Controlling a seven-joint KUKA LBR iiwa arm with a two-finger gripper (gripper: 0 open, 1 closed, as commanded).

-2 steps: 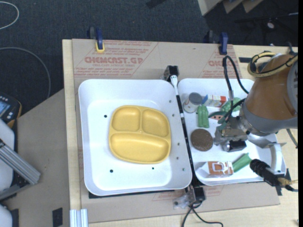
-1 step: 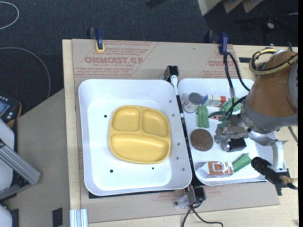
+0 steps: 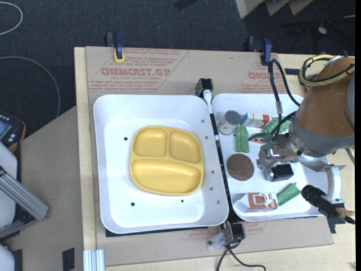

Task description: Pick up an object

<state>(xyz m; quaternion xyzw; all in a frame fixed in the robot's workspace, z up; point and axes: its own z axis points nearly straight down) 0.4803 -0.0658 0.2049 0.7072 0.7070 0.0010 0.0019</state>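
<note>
End effector [image 3: 274,161] (grip state unclear) hangs low in the right bin [image 3: 316,209], brown disc [image 3: 241,166] just left of it.

green bottle [image 3: 241,138], upright, right bin [image 3: 316,210]

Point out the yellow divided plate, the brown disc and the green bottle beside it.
yellow divided plate [image 3: 167,160]: camera view, centre ridge.
brown disc [image 3: 240,166]: camera view, middle of its top.
green bottle [image 3: 242,139]: camera view, mid-body.

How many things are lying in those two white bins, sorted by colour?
Yellow: 1, the divided tray
Green: 3, at
Brown: 1, the round disc
Grey: 1, the small cup
White and orange: 2, at
Total: 8 that I can make out
</note>
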